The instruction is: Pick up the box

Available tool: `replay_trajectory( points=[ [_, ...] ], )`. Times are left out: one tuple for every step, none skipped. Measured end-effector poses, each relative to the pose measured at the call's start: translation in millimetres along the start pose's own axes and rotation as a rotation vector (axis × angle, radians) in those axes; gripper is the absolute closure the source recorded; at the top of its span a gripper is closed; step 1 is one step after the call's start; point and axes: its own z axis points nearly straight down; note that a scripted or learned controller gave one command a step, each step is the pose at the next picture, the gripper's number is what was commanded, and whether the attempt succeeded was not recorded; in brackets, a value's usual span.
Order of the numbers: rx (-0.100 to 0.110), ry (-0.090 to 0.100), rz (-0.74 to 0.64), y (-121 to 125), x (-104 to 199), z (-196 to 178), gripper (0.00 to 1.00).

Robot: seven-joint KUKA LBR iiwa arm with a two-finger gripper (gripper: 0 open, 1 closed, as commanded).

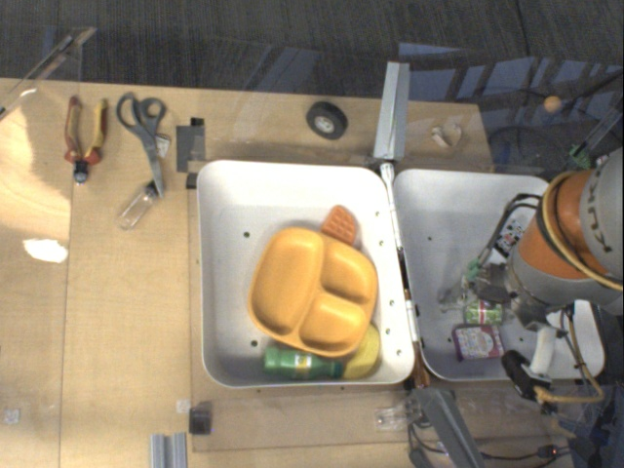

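Camera view puts 2 white bins side by side, and the action is in the right bin (pixel 439 203), where the arm (pixel 575 237) leans in from the right. The box (pixel 477 341), a small purple-and-white carton, lies flat on the bin floor near the front wall, with a green-labelled item (pixel 483 312) touching it just behind. The gripper (pixel 487 286) hangs low above that pair; whether its jaws are apart or together, I cannot tell. That carton looks light and thin-walled, likely to dent under a hard squeeze, so take it across the short sides. Room is tight: front wall close, neighbour pressing in. Over in the left bin (pixel 224 261), a yellow tray (pixel 314 289) covers a green can (pixel 292 362).
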Motion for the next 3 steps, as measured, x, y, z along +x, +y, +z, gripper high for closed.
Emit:
replay_trajectory(
  points=[
    [0.004, 0.000, -0.051, 6.7, -29.5, 0.3, 0.00],
    [0.000, 0.000, 0.056, -9.0, 34.1, -0.3, 0.00],
    [-0.004, 0.001, 0.049, -6.8, 35.6, -10.6, 1.00]
  ],
)
